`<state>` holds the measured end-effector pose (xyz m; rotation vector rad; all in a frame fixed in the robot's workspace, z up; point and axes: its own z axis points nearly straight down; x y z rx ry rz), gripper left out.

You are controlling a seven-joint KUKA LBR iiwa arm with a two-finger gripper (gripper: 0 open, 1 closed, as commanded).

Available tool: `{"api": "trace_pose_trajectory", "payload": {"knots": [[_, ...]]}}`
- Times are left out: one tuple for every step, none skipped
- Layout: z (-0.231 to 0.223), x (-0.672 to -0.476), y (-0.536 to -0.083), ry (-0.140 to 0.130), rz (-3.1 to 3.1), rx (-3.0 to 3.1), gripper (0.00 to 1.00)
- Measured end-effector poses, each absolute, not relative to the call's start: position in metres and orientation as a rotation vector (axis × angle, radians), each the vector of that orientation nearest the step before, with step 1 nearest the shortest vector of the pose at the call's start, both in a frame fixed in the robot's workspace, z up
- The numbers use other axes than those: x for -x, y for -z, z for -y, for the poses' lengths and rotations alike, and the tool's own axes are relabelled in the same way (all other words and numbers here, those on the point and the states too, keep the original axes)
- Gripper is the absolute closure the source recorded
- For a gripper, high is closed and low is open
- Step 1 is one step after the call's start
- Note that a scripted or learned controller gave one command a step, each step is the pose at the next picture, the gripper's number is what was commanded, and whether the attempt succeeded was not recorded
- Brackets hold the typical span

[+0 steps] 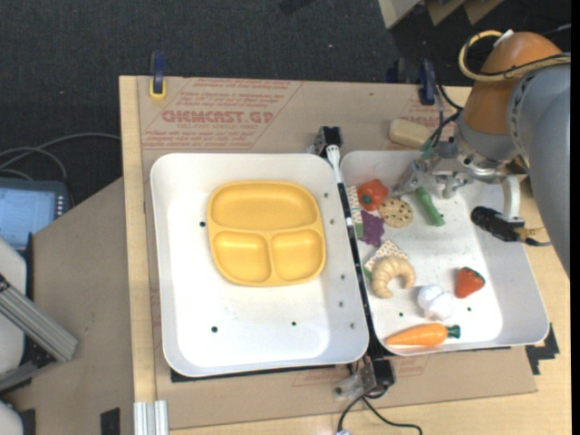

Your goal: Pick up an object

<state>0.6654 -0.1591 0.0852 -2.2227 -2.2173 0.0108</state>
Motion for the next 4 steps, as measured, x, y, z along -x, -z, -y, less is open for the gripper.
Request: {"api": "trace_pose_trajectory", "payload": {"knots": [[0.158, -0.663, -0.094, -0.023, 2.215, 2.210, 1.00], [0.175, -0.605, -0.172, 0.001, 2.220, 2.227, 1.00], [0.173, -0.606, -0.167, -0.002, 2.220, 2.221, 0.00], [0.226, -0.606, -0.119, -0.004, 2.215, 2.223, 0.00]]}}
